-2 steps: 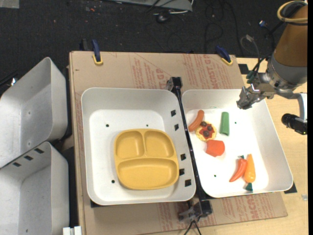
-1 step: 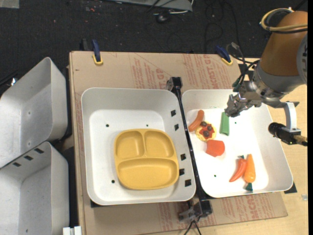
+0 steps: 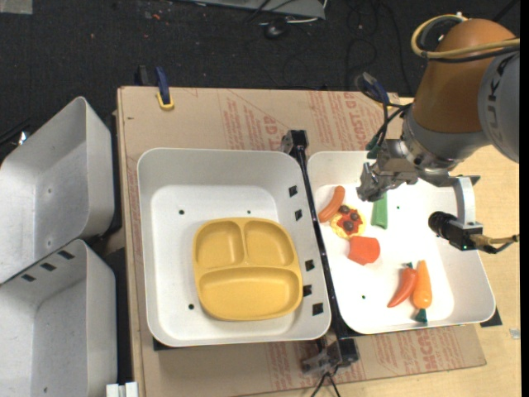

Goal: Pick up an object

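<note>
Claw (image 3: 374, 187) hangs low in the right bin (image 3: 463, 300), grip unreadable, its tip just above a small green stick-shaped piece (image 3: 379, 212); a red-orange chunk (image 3: 364, 250) lies further below.

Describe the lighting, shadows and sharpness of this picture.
Camera view: even, bright overhead light; white bins near washed out; soft shadow under the yellow tray; floor beyond very dark; gripper and toy food reasonably sharp, fine detail lost.

A brown bench (image 3: 215, 122) bears two white bins (image 3: 157, 188) (image 3: 471, 296) side by side.
</note>
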{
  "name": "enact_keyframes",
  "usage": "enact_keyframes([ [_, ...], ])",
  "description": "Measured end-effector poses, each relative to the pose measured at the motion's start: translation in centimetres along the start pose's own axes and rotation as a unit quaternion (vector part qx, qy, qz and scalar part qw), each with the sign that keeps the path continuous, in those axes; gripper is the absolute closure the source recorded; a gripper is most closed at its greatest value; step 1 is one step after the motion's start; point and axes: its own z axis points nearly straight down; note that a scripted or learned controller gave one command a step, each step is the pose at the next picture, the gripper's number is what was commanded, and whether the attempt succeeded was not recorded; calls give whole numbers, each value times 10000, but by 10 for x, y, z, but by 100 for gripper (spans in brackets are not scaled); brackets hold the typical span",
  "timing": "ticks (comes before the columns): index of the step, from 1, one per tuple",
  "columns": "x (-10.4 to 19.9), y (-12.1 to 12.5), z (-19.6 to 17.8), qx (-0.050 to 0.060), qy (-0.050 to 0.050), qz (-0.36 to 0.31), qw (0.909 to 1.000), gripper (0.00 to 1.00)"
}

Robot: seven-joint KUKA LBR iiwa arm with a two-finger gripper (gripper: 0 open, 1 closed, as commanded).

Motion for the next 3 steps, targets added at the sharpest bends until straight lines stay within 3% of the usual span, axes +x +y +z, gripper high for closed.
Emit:
enact_keyframes([
  [3,155,-53,2,4,0,-8,10000,100],
])
